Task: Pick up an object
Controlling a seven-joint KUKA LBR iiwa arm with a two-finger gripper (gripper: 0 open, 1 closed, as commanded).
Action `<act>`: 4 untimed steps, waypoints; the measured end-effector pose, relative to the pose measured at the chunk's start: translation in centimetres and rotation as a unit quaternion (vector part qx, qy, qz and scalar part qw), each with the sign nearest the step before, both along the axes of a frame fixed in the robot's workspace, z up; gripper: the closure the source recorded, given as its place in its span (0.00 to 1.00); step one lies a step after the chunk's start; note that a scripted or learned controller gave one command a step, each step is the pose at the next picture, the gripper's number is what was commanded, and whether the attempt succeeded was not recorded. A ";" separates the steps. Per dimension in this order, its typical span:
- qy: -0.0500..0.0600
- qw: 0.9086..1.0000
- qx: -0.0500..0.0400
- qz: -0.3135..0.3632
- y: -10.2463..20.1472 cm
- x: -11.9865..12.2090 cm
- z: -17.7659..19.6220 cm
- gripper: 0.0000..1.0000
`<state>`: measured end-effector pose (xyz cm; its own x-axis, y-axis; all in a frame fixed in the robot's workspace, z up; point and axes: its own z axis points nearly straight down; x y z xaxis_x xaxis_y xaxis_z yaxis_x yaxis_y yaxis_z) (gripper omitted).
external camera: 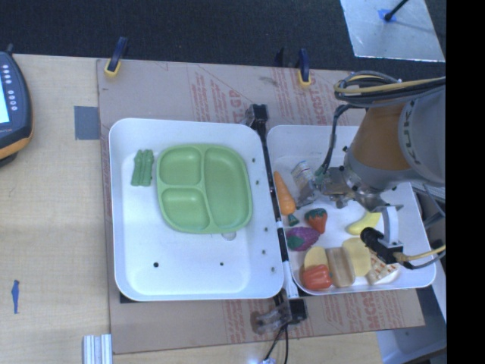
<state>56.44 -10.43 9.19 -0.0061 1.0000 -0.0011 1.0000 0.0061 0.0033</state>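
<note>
Gripper (317,182), its state impossible to tell, hangs low in the right bin (424,279); carrot (284,194) just beside it wants a centred, straight descent.

Left bin (121,203): green tray (204,187) takes the upper middle; green pod (142,167) lies just beside its left edge. Wide bare floor along the front and down the left side, open to a reach from above.

Right bin (284,139): crowded. Carrot (284,193) lies close along the left wall. Strawberry (316,219) and purple piece (301,237) sit just below it, near each other. Front edge packed: tomato (317,277), bread (341,266), cheese (356,255), touching or nearly so. Yellow piece (363,223) near the middle. Arm (394,139) covers the bin's upper right. Small bare patch at the upper left corner, behind the carrot.
</note>
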 end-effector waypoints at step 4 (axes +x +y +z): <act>0.004 1.000 0.000 0.000 0.4 1.7 1.1 0.00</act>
